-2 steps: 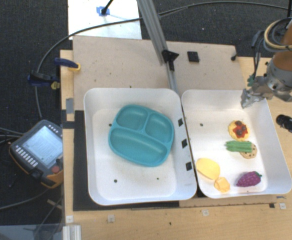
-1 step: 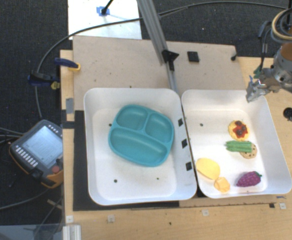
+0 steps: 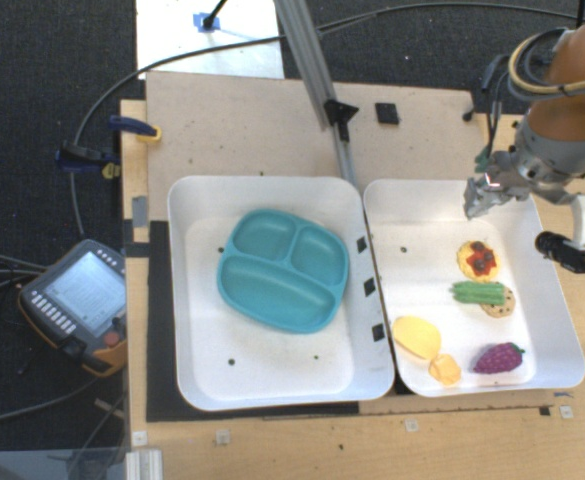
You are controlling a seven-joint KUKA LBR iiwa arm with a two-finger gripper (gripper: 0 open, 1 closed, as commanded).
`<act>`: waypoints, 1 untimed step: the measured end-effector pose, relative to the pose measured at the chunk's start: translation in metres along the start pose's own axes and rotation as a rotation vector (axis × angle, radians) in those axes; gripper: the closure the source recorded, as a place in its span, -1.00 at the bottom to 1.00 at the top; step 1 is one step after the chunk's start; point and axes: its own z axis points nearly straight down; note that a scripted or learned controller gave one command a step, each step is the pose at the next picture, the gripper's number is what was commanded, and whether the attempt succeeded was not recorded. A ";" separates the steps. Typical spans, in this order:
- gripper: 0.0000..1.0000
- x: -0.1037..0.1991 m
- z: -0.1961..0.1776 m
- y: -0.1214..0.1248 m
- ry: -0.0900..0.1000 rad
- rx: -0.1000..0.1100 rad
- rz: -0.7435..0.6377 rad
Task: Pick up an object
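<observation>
1. Pizza slice toy (image 3: 478, 259): round, yellow with red topping, flat in the right bin's upper part.
2. Green bean pod (image 3: 479, 292): lies crosswise, overlapping a tan cookie (image 3: 499, 306).
3. Lemon (image 3: 417, 337): yellow, touching a small orange piece (image 3: 445, 370).
4. Purple grapes (image 3: 498, 357): near the front right corner.

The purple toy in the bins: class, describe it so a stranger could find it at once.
Start at the right-hand white bin, the one without the teal divided plate. Go to its near right corner, where the bunch of grapes lies, right of the two yellow pieces. It is the only purple thing there.
</observation>
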 end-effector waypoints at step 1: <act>1.00 0.047 -0.015 -0.015 0.000 -0.002 0.000</act>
